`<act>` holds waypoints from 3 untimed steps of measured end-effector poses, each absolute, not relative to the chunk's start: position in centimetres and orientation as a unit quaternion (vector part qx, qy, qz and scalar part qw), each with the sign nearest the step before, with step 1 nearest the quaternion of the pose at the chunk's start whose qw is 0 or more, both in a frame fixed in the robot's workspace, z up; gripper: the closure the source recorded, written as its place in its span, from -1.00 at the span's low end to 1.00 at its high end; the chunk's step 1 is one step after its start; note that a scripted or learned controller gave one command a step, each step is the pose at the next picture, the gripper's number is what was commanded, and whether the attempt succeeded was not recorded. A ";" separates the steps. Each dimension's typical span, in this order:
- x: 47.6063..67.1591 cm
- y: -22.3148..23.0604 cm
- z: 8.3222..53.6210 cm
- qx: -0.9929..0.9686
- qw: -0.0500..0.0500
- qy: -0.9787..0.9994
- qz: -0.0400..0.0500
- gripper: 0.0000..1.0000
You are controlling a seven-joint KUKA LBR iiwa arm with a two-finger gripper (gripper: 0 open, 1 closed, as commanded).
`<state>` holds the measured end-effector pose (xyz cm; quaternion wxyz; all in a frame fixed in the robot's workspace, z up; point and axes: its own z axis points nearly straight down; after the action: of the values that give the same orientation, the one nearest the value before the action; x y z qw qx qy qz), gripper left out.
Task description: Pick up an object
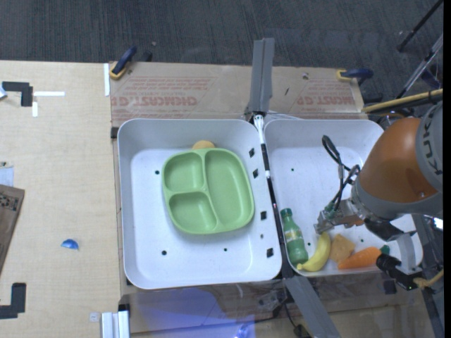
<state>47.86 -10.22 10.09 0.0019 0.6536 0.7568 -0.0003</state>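
Two white bins are seen: a green divided plate [208,190] in the left, a banana [316,253], carrot [359,258] and green bottle [292,236] in the right. End effector [332,219] is positioned just above the banana; its grip state cannot be told.

Glossy green plastic plate [208,190], smooth white bins [141,259], brown cardboard [183,94] behind

Grey arm [423,182] — broad orange band, black cable loop.
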 end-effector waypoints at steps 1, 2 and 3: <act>50.9 -6.0 19.1 0.565 0.000 0.825 0.000 1.00; 50.9 -6.0 19.1 0.565 0.000 0.825 0.000 -1.00; 47.8 -11.0 9.2 0.442 0.002 0.897 -0.001 -1.00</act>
<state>47.79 -11.03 9.22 0.0022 0.4420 0.8970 -0.0015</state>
